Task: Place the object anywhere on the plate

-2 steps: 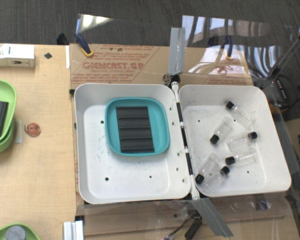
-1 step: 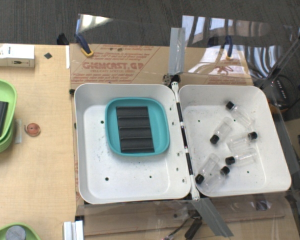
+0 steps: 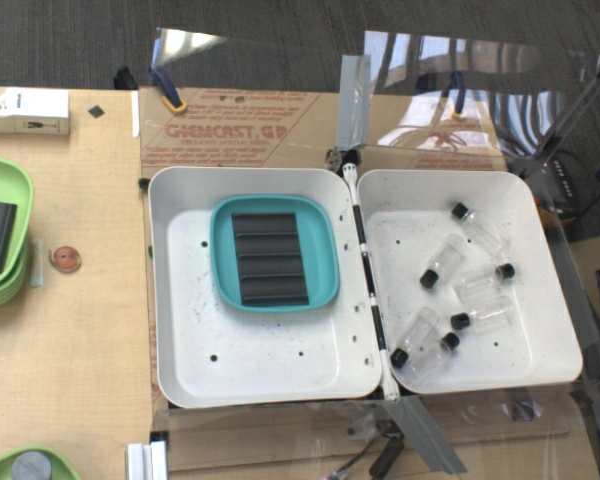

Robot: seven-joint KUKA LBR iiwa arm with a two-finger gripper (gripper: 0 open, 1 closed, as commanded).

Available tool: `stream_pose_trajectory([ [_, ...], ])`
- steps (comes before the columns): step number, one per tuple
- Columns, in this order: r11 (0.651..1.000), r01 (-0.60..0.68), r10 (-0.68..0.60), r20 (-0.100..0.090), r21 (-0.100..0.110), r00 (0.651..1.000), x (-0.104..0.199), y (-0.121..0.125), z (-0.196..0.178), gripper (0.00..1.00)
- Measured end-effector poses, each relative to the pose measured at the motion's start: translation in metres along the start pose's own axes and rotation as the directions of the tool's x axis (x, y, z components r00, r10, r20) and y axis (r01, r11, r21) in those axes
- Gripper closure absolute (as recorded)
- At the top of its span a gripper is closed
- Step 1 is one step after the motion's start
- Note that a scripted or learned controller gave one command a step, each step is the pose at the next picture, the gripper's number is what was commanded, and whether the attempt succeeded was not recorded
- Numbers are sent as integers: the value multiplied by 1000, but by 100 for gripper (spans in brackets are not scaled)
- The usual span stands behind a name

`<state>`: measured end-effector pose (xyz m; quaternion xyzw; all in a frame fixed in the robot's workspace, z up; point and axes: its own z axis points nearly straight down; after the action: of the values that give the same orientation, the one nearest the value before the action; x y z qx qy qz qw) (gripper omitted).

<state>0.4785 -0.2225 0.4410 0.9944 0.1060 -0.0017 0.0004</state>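
Observation:
A teal plate (image 3: 325, 253) with a dark ribbed insert lies in the left white bin (image 3: 180, 348), toward its upper middle. Several clear plastic vials with black caps lie scattered in the right white bin (image 3: 540, 363): one near the top (image 3: 477, 226), one in the middle (image 3: 442, 265), one at the right (image 3: 485, 282), and a few lower down around (image 3: 415, 338).
A green tray (image 3: 5, 233) sits at the left edge of the wooden bench, with a small orange disc (image 3: 66, 259) beside it. Cardboard and clear plastic sheeting lie behind the bins. A white box (image 3: 25, 111) rests at the upper left.

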Motion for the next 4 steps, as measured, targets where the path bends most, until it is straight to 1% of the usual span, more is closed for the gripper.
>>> stream_pose_trajectory([
  [2,1000,-8,8,1,0,1000,7,1,0,0],
  [3,1000,-9,9,3,1,1000,4,0,1,0],
  [4,1000,-7,7,2,0,1000,9,1,1,0],
])
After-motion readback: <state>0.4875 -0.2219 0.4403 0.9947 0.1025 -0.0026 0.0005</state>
